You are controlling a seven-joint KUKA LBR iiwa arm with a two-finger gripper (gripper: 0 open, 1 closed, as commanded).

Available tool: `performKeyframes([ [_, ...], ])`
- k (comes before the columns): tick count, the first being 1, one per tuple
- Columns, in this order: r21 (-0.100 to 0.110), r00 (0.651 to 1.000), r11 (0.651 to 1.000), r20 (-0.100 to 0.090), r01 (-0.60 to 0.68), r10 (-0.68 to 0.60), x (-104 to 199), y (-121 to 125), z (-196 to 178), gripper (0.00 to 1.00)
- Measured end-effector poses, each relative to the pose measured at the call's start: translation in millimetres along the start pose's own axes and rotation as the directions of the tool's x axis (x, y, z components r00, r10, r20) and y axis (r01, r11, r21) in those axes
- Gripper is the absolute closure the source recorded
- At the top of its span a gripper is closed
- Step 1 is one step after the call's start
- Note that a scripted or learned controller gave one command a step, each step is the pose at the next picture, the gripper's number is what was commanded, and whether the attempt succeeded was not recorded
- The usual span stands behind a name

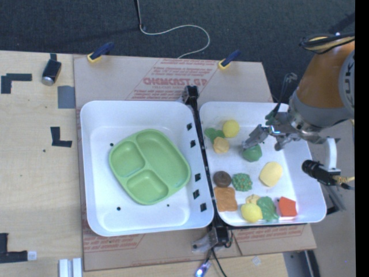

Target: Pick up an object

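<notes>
Nearest the camera, along the bottom of the view, runs the front edge of the counter (40, 212), and on it sit the two white bins. The left bin (95, 201) carries the biggest piece here, a green divided plate (150, 165) lying flat with its three compartments bare. The right bin (308, 203) holds the small toy foods: an orange waffle-like square (225, 199) at the front left, a yellow piece (271, 173) toward the right, a red-orange block (287, 207) at the front right, a leafy green piece (242, 182), a brown round one (222, 179), and two small yellow balls (230, 128) near the divider.

My arm (323, 91) reaches in from the right, and my gripper (262, 137) hangs low over the middle of the right bin with its fingers parted, nothing between them. Just below and beside the tips lies a small dark green object (251, 152), which I judge to be my target. I read this as the approach step, with the grasp not yet made. Next I need to descend until the fingers straddle that green piece, close firmly, and lift straight up without nudging the yellow ball beside it
</notes>
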State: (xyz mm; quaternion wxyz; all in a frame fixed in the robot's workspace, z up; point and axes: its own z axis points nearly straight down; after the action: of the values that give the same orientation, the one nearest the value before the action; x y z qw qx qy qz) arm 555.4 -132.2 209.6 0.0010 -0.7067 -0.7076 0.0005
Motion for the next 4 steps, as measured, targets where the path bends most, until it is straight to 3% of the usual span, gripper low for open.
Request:
performKeyframes([
  [1,-0.003,1.0,1.0,0.001,0.001,-0.001,16.1,-32.7,110.9,0.0],
  [2,-0.001,1.0,1.0,0.001,0.0,0.0,32.3,-19.1,125.3,0.0],
  [3,-0.002,1.0,1.0,0.001,-0.003,0.003,13.8,-72.3,124.2,0.0],
  [4,-0.002,1.0,1.0,0.002,-0.002,0.002,14.4,-71.6,114.3,1.0],
])
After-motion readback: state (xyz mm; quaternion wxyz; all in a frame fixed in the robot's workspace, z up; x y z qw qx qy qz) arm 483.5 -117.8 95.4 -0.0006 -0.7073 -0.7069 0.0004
